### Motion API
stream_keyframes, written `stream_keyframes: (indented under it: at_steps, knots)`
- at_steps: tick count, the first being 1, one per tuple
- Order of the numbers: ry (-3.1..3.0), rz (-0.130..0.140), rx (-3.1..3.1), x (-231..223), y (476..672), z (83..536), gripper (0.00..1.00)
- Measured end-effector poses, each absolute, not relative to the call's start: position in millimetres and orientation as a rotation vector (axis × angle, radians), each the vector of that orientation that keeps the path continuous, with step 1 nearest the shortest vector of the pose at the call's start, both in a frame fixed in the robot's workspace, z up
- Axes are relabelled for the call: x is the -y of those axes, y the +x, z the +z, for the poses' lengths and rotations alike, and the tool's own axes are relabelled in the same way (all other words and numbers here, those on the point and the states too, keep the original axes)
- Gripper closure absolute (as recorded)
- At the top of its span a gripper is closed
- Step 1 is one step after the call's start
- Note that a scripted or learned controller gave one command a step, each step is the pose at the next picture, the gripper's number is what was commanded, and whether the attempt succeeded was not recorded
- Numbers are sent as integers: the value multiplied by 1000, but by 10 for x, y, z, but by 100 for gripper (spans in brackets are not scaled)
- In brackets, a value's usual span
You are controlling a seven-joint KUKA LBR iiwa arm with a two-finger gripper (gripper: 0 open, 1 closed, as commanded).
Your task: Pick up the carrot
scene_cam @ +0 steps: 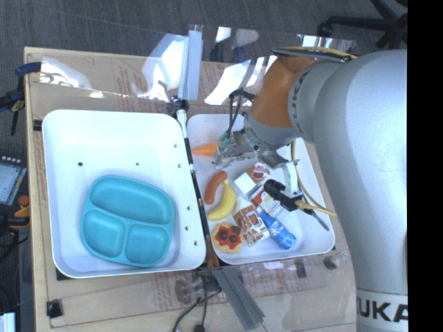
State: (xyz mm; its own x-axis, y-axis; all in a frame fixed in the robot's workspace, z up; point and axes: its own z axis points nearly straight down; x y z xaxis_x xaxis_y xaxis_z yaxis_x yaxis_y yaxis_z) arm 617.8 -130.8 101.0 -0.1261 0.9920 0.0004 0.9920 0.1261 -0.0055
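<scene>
My tool (228,152) hangs low in the right bin (320,185), at its upper left part, and its tips sit just right of the carrot (205,149). I cannot tell whether it is open or closed, nor whether it touches the carrot. The carrot lies flat near the bin's left wall, its thin end toward that wall. Below the carrot lie a sausage (215,186) and a banana (223,203), side by side. Below the banana sits a small pizza (228,237). Right of the banana lie packets (250,224) and a blue tube (278,230). The left bin (111,137) holds a blue tray (128,220). Both bins rest on my desk (90,75).
</scene>
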Motion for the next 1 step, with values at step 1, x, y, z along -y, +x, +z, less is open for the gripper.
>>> stream_keyframes:
  at_steps: [1]
  knots:
    - [-2074, 7, 2355, 1307, 6178, 1010, 0]
